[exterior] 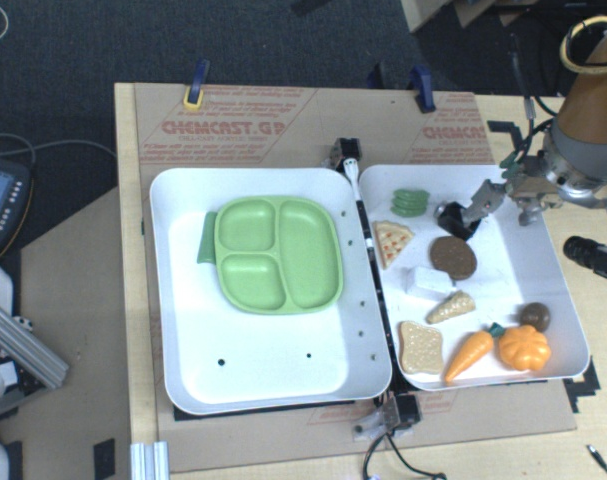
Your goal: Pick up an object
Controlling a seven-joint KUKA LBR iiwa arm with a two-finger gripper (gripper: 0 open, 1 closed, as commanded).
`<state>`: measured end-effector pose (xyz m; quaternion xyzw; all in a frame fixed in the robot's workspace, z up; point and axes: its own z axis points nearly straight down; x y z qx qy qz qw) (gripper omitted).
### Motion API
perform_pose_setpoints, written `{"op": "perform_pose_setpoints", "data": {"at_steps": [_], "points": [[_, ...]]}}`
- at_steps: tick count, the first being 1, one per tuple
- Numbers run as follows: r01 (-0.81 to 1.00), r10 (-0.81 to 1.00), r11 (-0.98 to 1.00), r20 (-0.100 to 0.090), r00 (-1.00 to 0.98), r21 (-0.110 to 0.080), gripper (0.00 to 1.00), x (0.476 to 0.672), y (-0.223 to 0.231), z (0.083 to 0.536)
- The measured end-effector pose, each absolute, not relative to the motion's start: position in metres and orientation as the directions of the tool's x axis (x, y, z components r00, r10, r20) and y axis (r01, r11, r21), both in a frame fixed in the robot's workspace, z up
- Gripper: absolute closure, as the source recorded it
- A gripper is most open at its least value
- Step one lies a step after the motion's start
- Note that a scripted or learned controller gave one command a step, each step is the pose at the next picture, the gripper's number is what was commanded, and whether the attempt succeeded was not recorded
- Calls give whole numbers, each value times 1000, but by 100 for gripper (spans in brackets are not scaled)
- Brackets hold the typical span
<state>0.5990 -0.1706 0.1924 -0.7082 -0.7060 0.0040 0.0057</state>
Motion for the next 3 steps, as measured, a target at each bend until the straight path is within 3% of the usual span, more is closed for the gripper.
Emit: {"op": "perform_pose_setpoints", "data": {"at_steps": [1, 3], "points": [[1000, 1000, 0, -1, 0, 1, 0, 602, -171, 201], [1000, 1000, 1, 2, -1, -5, 0, 601, -167, 114]]}}
